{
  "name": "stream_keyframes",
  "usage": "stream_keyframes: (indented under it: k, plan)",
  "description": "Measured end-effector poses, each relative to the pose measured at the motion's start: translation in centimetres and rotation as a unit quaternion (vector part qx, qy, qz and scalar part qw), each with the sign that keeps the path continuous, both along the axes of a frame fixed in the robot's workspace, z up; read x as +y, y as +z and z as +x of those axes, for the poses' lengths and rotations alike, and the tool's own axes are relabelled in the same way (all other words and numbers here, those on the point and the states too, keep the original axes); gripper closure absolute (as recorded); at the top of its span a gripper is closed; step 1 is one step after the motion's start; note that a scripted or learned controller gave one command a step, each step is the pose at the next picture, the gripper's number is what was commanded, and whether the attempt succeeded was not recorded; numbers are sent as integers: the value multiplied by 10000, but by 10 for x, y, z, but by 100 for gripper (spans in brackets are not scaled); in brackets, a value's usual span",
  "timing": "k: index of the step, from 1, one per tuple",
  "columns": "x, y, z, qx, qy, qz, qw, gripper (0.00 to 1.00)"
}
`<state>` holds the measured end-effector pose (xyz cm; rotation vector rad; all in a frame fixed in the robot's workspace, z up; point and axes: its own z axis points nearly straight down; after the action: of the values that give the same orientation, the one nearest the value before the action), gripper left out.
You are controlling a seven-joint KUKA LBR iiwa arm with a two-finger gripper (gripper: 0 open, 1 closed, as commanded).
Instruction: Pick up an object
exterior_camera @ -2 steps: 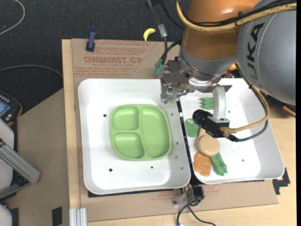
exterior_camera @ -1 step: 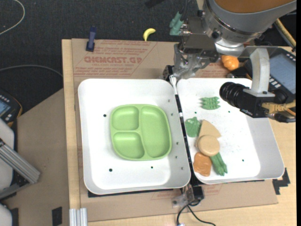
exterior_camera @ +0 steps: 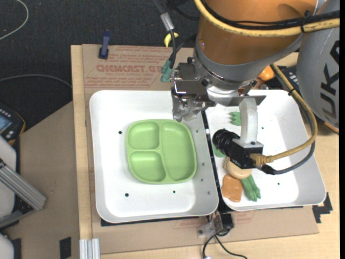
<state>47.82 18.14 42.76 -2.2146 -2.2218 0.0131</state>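
My gripper hangs over the back right part of the left bin, just above the far right corner of a green three-compartment plate. I see nothing held in it. In the right bin, near its front left corner, lie an orange-brown block, a green toy vegetable and a beige round piece. A small green piece lies further back, partly hidden by the arm.
A white bracket with a black cylinder and a tan cable hangs from the wrist over the right bin's left side. The arm's orange band covers the back of that bin. A blue clip sits on the cardboard behind the bins.
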Motion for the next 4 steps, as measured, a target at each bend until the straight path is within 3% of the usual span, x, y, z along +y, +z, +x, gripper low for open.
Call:
stream_keyframes:
  k: [1,2,3,4]
  plan:
    - [-58,-97,1,11,-51,-10,10000,100]
    - [-96,-132,1,-13,-46,3,10000,100]
    - [-112,33,2,-153,-19,33,9999,100]
    - [-106,-100,-1,27,-25,1,10000,100]
